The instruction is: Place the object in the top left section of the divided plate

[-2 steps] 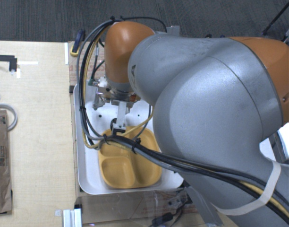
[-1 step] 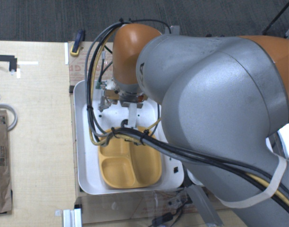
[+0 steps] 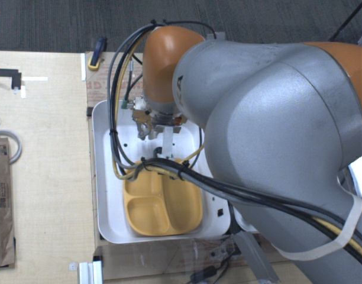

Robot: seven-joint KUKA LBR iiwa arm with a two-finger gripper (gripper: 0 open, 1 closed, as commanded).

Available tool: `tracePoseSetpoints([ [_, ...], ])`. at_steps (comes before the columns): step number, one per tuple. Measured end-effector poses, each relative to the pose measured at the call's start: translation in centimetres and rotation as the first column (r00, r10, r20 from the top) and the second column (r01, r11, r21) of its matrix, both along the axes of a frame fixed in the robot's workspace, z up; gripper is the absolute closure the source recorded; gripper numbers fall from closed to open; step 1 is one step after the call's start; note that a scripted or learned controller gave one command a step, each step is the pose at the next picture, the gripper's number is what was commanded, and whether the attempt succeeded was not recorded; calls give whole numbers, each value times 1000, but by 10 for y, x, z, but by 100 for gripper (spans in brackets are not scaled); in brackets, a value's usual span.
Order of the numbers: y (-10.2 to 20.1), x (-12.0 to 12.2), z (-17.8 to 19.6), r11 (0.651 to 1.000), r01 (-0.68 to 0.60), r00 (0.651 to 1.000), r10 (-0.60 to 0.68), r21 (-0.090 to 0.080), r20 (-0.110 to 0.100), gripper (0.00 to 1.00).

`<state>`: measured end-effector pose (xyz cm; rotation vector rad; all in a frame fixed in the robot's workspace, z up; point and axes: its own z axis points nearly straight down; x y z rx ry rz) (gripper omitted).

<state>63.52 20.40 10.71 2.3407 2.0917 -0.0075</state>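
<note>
The arm (image 3: 270, 135) hung over the yellow plate (image 3: 163, 209) in the bin (image 3: 107, 218); jaw state unclear; no legible writing.

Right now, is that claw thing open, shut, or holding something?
Tool: cannot be told; it hangs over the white bin just above the yellow divided plate, cables crossing it.

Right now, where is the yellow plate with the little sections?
The divided plate lies in the near end of the white bin, low in the camera view's middle, just below the gripper and its cables.
</note>
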Motion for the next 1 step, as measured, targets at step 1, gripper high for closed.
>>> tracePoseSetpoints([
  [1, 0, 0, 0, 1000, 0, 1000, 0, 0, 0, 0],
])
